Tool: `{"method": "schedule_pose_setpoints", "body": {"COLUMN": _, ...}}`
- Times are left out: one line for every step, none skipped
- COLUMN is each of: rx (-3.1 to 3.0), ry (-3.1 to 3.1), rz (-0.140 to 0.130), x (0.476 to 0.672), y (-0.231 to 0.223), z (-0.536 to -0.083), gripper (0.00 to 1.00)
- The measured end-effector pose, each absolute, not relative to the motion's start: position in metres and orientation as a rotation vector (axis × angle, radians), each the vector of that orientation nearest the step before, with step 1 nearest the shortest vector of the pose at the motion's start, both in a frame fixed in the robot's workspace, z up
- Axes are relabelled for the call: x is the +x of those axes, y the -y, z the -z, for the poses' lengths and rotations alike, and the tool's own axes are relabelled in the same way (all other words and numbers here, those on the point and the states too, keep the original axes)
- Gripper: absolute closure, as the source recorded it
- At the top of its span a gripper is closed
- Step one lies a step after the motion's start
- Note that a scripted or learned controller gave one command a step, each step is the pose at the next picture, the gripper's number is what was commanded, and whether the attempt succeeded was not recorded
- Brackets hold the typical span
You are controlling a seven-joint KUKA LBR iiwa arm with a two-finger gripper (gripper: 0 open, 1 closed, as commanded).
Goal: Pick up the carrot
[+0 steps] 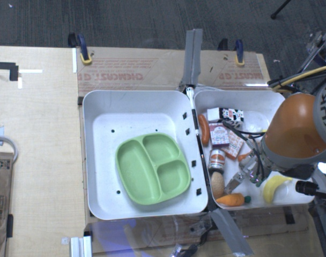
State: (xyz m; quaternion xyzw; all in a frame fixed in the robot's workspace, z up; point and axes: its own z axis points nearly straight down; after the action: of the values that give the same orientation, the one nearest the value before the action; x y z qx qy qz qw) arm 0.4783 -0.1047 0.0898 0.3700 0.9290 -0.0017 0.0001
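The carrot [230, 199] is orange with a small green end and lies along the near wall of the right bin [243, 96], close to its near left corner. My gripper [236, 181] hangs low in that bin, just above and slightly right of the carrot, under the arm's orange band [296, 127]. I see nothing held in it. The arm hides the right half of the bin.
A green divided plate [153, 167] lies in the left bin [98, 143]. Around the gripper in the right bin are a spice bottle [216, 160], a tan roll [217, 184], a red sausage [204, 130], a pink box [220, 135] and a yellow item [274, 189].
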Motion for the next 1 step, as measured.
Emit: {"method": "schedule_pose_setpoints", "body": {"rx": 1.249, "ry": -2.885, "rz": 0.001, "x": 0.5631, "y": 0.1440, "z": -0.1156, "gripper": 0.00}}
